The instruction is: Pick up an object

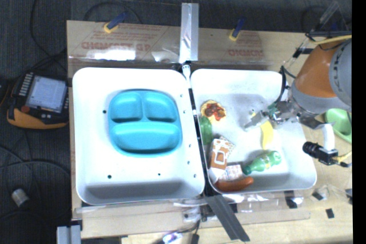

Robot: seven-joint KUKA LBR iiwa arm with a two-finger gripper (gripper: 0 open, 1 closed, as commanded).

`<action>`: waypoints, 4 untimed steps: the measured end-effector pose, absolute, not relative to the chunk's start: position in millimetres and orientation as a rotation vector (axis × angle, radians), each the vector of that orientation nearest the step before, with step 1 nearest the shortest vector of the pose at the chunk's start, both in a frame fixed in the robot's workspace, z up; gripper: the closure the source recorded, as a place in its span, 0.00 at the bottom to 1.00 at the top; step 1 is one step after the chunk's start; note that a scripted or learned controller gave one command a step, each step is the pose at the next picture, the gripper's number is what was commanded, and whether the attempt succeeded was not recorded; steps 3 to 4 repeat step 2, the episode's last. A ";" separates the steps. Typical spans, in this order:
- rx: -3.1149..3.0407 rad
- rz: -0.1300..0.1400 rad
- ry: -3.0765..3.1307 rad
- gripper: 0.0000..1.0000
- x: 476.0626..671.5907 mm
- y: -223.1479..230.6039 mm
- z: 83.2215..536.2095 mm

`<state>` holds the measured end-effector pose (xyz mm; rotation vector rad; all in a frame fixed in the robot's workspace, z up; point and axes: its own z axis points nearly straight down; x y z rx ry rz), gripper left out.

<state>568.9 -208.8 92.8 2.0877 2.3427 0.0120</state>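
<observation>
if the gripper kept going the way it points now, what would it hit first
Probably bare bin floor: the gripper points leftward into the right bin, with the pizza toy next in that line. The banana lies just beside it. Depth is hard to judge.

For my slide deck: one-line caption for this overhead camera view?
KUKA arm's hand reaches into the right bin above a banana among toy foods; blue divided tray sits in the left bin.

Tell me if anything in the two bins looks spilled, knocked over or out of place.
Nothing looks spilled or broken. The green bottle lies on its side in the right bin, among loosely scattered toys like the banana and hot dog. The blue tray sits flat in the left bin.
</observation>
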 end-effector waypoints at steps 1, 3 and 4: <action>2.082 0.013 2.338 1.00 569.9 -209.3 100.5; 1.861 0.000 2.531 1.00 583.5 -158.2 217.0; 1.861 0.000 2.531 1.00 583.5 -158.2 217.0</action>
